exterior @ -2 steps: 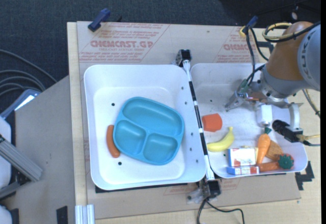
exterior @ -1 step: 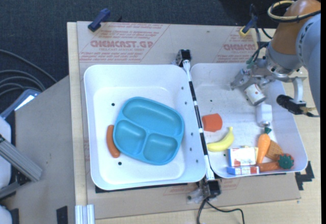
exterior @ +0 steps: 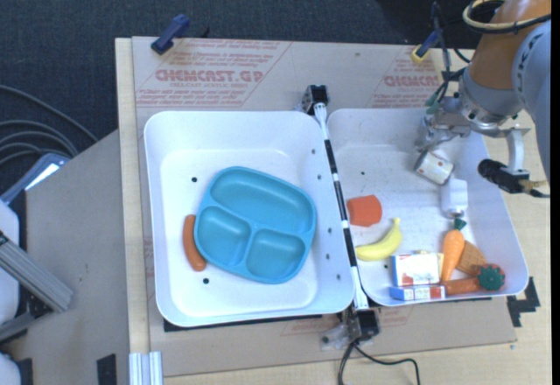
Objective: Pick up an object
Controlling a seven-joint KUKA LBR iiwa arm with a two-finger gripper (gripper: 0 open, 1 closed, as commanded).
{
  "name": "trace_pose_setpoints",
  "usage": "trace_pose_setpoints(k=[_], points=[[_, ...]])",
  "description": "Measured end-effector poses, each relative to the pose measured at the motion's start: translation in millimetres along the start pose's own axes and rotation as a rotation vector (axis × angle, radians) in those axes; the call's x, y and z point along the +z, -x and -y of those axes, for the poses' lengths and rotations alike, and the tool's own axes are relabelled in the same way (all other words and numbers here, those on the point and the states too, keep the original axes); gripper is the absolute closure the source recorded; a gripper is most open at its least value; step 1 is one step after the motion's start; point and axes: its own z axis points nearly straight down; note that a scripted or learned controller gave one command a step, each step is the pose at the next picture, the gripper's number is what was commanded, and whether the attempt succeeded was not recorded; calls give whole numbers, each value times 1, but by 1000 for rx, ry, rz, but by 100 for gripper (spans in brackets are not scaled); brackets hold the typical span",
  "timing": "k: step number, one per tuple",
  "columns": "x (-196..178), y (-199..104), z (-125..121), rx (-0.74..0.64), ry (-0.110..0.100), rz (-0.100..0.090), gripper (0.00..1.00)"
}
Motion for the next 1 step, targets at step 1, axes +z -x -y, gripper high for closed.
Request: trace_pose_setpoints(k=[1], points=[[0,0,0,0,0,0,0]])
